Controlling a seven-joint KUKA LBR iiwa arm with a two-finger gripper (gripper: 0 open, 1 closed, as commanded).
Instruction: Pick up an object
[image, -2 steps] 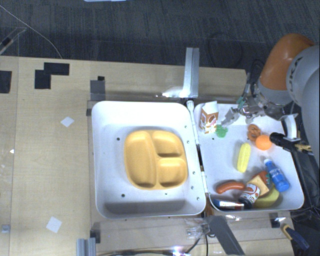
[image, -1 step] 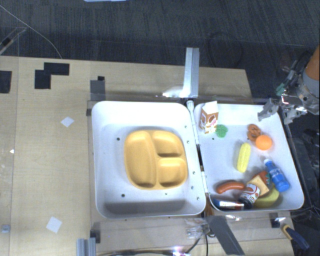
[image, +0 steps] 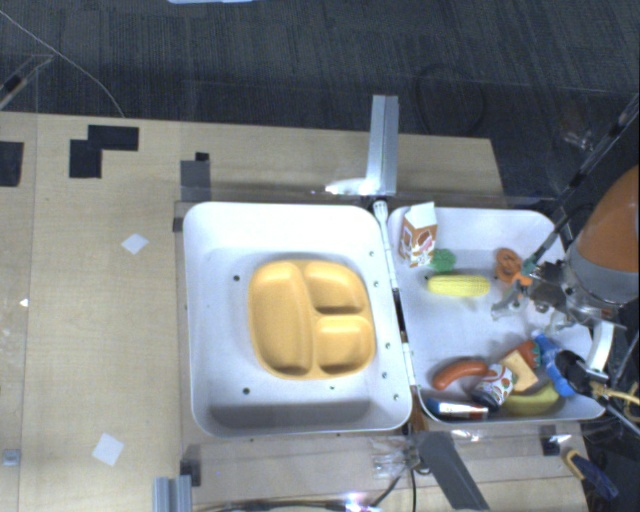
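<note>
The right bin (image: 470, 325) holds several small objects. A small milk carton (image: 418, 235) stands at its far left, with a green piece (image: 442, 261) beside it. A yellow corn cob (image: 458, 286) lies across the middle. Along the near edge sit a red sausage (image: 458, 372), a small can (image: 496, 384), a banana (image: 532, 402), a brown wedge (image: 520, 362) and a blue item (image: 552, 360). My gripper (image: 532, 300) hangs low over the right side of this bin, next to an orange toy (image: 508, 265) and right of the corn.
The left bin (image: 215, 330) carries a yellow divided tray (image: 308, 317) in its middle. A metal post (image: 384, 145) rises behind the seam between the bins. The grey arm with its orange band (image: 610, 240) covers the right bin's right edge.
</note>
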